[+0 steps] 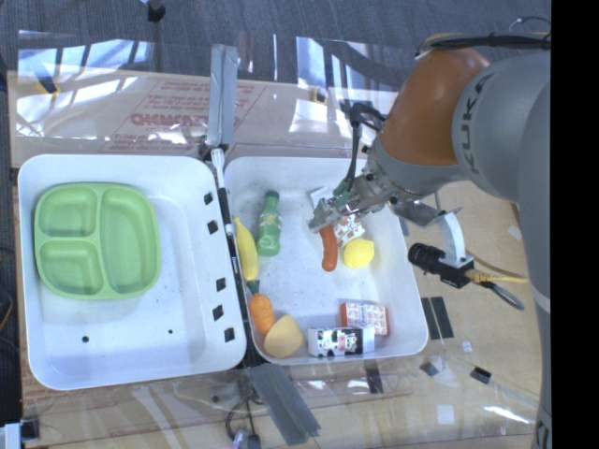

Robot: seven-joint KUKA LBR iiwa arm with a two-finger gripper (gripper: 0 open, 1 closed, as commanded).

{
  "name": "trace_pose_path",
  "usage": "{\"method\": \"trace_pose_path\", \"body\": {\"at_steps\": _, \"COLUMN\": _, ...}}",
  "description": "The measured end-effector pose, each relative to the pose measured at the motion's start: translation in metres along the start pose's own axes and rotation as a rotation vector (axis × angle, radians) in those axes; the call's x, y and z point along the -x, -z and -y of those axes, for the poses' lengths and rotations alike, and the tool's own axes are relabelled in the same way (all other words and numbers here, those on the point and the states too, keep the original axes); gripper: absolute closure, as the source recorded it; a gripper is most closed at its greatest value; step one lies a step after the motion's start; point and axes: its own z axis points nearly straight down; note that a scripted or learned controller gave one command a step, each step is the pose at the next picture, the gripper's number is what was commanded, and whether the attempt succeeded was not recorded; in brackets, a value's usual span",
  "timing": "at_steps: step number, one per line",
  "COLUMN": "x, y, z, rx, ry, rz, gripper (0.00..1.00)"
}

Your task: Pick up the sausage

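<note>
From my seat at the remote station I see the arm (468, 120) reaching in from the right, its orange band above the right-hand bin (393, 340). The gripper (339, 211) hangs low over the upper middle of that bin, tilted down toward the left. I cannot tell from this slanted view how it is set, since the parts at its tip blur together with a small red-and-white item just under it.

The sausage (328, 249), reddish orange and roughly upright in the picture, lies on the bin floor just below the gripper tip. Its upper end sits right at the tip, and I cannot say whether they touch. I see nothing clamped around it. A yellow lemon (358, 253) rests just beside the sausage on its right, close enough that they may be touching.

Further left in the same bin, a green bottle (270, 224) lies next to a yellow banana (246, 248) along the left wall. Below those sit a carrot (261, 312) and a pale yellow fruit (284, 336). Near the bottom wall lie a small red box (363, 315) and a black-and-white carton (341, 341).

The left bin (187, 344) holds a green divided plate (95, 241), well apart from the gripper.
</note>
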Motion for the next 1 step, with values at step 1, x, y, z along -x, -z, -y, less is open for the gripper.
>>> {"method": "trace_pose_path", "body": {"at_steps": 1, "x": -0.0001, "y": -0.0005, "z": 0.0002, "rx": -0.001, "ry": 0.0, "rz": 0.0, "gripper": 0.0}}
